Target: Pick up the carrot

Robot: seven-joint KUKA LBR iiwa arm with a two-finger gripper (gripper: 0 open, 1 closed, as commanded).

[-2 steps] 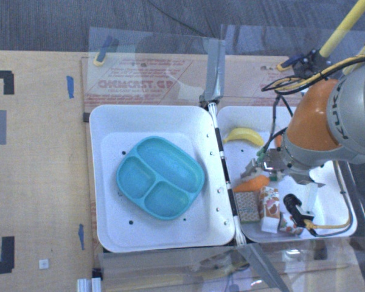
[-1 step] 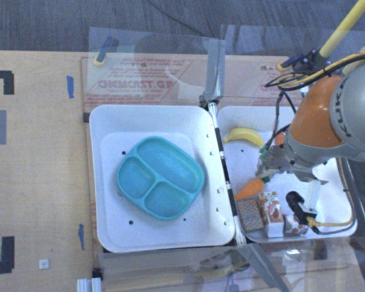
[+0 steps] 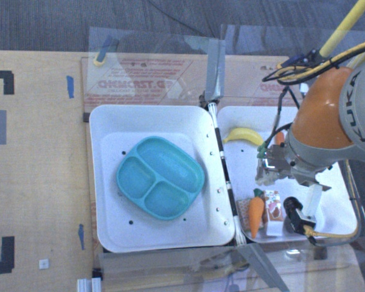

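Orange carrot [image 3: 255,216] touches small packet [image 3: 272,205], banana [image 3: 244,136] farther off; gripper [image 3: 269,174] state unclear.

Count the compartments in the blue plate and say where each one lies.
3. The blue plate in the left bin has one large compartment along its upper right, one at its left, one at its lower edge. None seem hidden.

Illumination is bright, even and diffuse, seemingly from overhead. Shadows are soft and faint. The white bins [image 3: 151,119] read near overexposed. Clear panels [image 3: 164,47] at 12 o'clock carry pale sheen and reflections. Focus is moderately soft overall, with fine print illegible. No marked edge distortion.
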